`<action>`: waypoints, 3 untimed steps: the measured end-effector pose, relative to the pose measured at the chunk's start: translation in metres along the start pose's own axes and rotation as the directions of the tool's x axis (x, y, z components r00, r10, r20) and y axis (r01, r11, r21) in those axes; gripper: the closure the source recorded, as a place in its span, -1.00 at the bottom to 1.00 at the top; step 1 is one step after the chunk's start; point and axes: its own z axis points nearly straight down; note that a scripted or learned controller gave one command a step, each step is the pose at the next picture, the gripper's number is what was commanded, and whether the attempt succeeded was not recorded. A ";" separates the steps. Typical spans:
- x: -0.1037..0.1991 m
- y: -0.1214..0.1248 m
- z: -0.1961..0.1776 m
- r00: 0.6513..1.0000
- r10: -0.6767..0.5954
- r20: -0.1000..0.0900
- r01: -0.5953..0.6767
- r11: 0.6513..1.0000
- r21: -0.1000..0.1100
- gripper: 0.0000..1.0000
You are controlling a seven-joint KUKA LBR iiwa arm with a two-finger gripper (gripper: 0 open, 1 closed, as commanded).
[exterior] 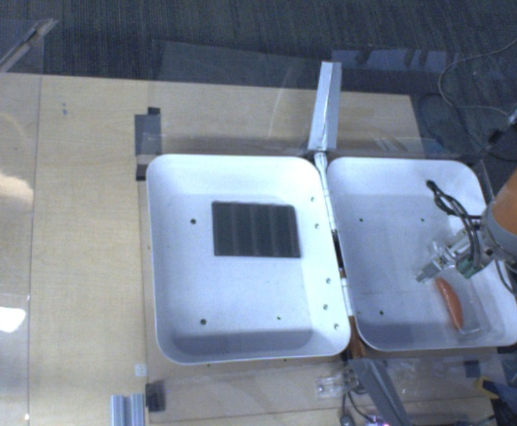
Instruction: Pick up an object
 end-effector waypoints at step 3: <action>0.000 0.001 0.003 0.998 -0.053 -0.028 0.053 0.998 0.016 -1.00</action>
